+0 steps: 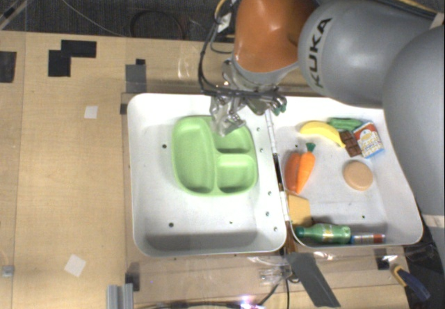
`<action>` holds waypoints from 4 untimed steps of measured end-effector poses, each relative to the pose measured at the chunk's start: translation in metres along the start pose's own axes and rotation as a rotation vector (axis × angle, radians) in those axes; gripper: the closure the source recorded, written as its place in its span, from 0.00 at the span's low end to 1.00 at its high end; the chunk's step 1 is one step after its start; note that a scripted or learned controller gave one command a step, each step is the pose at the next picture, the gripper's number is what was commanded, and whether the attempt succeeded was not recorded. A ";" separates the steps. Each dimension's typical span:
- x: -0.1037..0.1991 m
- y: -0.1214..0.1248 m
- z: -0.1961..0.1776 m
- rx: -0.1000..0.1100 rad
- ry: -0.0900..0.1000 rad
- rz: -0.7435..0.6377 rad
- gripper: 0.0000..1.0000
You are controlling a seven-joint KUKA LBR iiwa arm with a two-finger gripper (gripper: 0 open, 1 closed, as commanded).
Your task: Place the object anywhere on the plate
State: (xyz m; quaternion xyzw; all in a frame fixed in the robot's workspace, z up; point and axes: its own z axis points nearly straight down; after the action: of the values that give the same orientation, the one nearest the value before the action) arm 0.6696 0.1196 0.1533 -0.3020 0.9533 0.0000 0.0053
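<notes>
A light green divided plate lies in the left white bin. My gripper hangs over the plate's upper right compartment, close to its far rim. The orange wrist band and the grey arm reach in from the upper right and hide the gripper's upper part. I see no object clearly in its grasp. In the right bin lie a banana, a carrot and a round tan disc.
The right bin also holds a green bottle along its near wall, a snack packet, a small green item and a tan block. The wall between the bins runs just right of the plate.
</notes>
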 end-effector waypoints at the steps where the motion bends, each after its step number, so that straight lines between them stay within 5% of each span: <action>1: -0.018 0.023 -0.002 -0.001 -0.004 -0.372 1.00; 2: 0.033 0.004 -0.036 0.002 -0.003 -0.622 1.00; 3: 0.015 0.008 0.030 0.003 -0.005 -0.802 1.00; 4: -0.018 0.021 -0.097 0.004 -0.008 -1.041 1.00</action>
State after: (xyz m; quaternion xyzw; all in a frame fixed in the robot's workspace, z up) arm 0.6710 0.1463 0.2501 -0.7360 0.6769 -0.0035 0.0087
